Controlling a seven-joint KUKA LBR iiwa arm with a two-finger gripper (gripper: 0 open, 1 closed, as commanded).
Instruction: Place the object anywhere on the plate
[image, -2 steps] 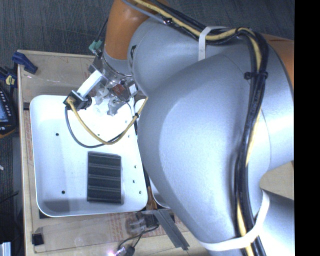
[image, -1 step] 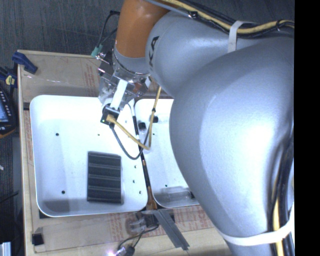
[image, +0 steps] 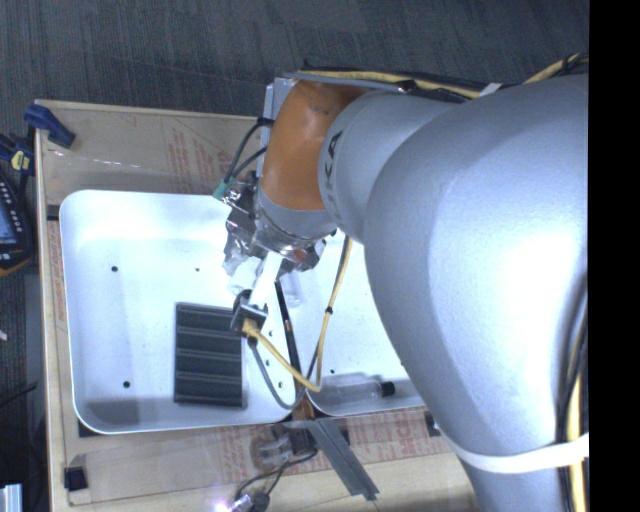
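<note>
Black ribbed block (image: 208, 355): lies flat on the floor of the left bin (image: 70, 300), toward its near right corner, with its long side running away from the camera. It is taken as the task's object, which is a judgement and not a certainty.

Gripper (image: 248, 262): hangs over the right part of the left bin, just beyond the block's far end and apart from it. Open or closed: cannot tell, since the wrist hides that end. Nothing is seen held.

Right bin (image: 345, 405): mostly covered by the arm (image: 470, 250). A clear tube with a dark tip (image: 355, 384) lies on its side along the near edge. Whether a plate sits under the arm cannot be told.

Worktop (image: 150, 140): bare wood around the bins.

Progress, judged: early. The block is not gripped, not lifted, and rests on the bin floor rather than on a plate. Left to do: close on the block, lift it, carry it across, set it on the plate, let go.
</note>
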